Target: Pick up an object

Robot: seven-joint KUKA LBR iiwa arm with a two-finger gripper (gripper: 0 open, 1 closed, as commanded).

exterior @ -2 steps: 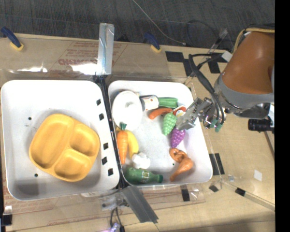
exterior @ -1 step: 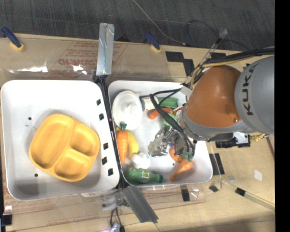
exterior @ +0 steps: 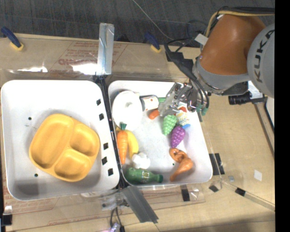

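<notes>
The yellow divided plate (exterior: 64, 146) lies in the left bin (exterior: 19, 95), while at the right bin's (exterior: 205, 163) 1 o'clock the claw (exterior: 178, 100) overhangs the green grapes (exterior: 169, 124), its grip state indiscernible, partly hiding nearby toys.

Robot lab: taped bench (exterior: 232, 144), white bins (exterior: 9, 129)

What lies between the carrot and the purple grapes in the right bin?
In the camera view, a banana lies right beside the carrot; past it, bare white bin floor runs to the purple grapes.
</notes>
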